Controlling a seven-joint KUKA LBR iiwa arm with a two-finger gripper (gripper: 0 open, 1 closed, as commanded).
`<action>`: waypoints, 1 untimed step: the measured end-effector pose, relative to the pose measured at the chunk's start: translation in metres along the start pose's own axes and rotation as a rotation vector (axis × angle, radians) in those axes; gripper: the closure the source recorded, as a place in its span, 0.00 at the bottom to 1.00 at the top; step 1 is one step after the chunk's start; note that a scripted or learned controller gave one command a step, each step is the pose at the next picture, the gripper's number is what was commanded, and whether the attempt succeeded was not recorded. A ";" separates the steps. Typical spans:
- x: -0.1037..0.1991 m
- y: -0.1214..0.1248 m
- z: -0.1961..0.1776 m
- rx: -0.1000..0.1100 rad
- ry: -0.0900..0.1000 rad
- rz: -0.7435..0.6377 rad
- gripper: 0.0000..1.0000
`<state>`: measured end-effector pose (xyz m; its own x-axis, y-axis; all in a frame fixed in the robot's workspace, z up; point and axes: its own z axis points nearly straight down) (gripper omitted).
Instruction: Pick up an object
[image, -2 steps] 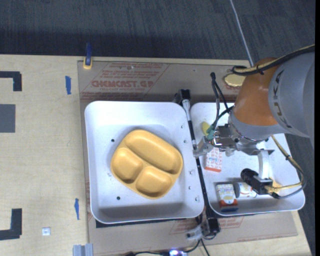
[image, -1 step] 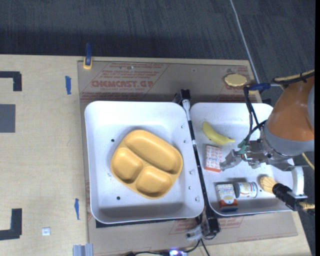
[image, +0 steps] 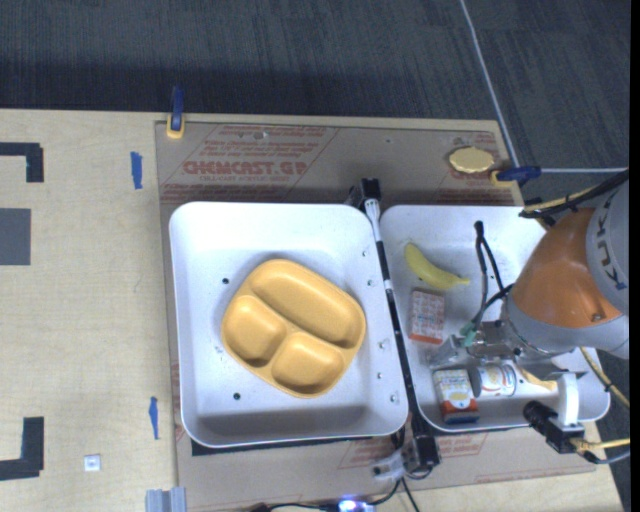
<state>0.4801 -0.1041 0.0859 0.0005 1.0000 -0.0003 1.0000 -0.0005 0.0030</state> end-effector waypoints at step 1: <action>-0.001 0.002 -0.011 -0.005 -0.003 0.001 1.00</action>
<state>0.4818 -0.1050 0.0969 0.0016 1.0000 -0.0028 1.0000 -0.0016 0.0084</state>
